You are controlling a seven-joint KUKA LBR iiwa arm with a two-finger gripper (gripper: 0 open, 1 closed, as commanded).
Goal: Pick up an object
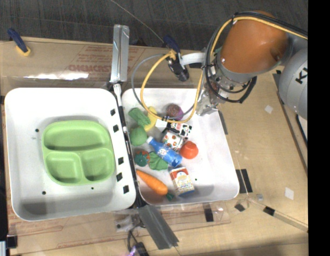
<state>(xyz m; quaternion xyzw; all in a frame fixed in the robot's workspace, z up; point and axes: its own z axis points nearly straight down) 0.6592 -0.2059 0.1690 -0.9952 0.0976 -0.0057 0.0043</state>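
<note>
Toys fill the right bin (220, 159); we see the arm (250, 44) above its far edge, a green tray (78, 152) in the left bin (18, 143)

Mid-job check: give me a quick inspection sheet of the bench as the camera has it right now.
Surface: two white bins; left bin holds a green divided tray.
Job's things: right bin holds a carrot, small carton, blue bottle, red-orange ball, purple ball, green toys.
Clutter: items bunched toward the divider.
Tool: tool above the bin's far right corner; finger state unclear.
Cables: yellow hose loops over the bin.
Surroundings: blue clamps, cardboard underlay.
</note>
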